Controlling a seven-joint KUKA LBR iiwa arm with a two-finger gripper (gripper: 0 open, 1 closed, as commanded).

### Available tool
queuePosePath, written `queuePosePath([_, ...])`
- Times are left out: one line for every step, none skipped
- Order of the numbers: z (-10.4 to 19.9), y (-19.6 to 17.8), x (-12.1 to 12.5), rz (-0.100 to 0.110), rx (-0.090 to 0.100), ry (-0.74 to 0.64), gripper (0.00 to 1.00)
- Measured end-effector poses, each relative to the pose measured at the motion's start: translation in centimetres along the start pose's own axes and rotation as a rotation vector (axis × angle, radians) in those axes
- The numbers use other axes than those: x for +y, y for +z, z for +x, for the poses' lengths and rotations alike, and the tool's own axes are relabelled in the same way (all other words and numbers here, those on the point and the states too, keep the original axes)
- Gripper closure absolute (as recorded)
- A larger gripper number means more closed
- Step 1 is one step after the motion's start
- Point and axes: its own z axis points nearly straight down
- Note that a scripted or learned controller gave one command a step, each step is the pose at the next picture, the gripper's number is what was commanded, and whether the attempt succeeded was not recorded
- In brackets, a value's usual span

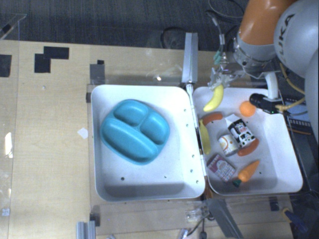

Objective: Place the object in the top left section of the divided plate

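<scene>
Camera view: grey two-finger gripper (221,78) at the far edge of the right-hand shallow white bin (294,176), pinching the upper tip of a yellow plastic banana (214,99), which hangs tilted above the bin's upper left corner. Blue three-section divided plastic plate (133,131) rests in the left-hand shallow white bin (149,190), well apart. Orange ball (246,108), toy carrot (247,170) and small printed can (239,132) lie below. Good practice, as judged: lift clear of the metal divider rail (189,59), carry leftward without swinging, release low over the top left section.
</scene>
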Motion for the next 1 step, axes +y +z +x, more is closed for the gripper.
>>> queuePosePath([5.66, 5.82, 1.79, 0.002, 0.002, -0.136, 1.00])
